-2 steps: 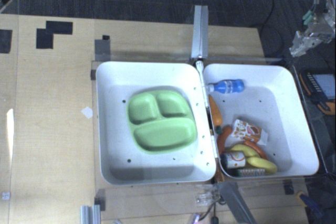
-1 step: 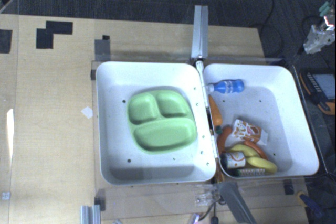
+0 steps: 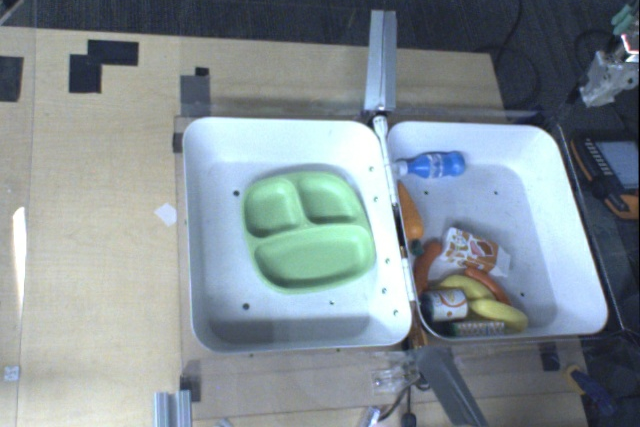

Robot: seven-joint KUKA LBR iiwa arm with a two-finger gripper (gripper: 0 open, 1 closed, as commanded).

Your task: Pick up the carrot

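One carrot (image 3: 408,212) lies untouched along the right bin's (image 3: 560,215) left wall, just beside the bottle (image 3: 432,165), so I judge the approach not yet begun. I cannot tell whether my claw is released or clenched. Next it must reach in and descend over the carrot, clear of that wall.

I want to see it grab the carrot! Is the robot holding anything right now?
No, nothing is held. The carrot lies in the right bin, against its left wall, below the blue bottle.
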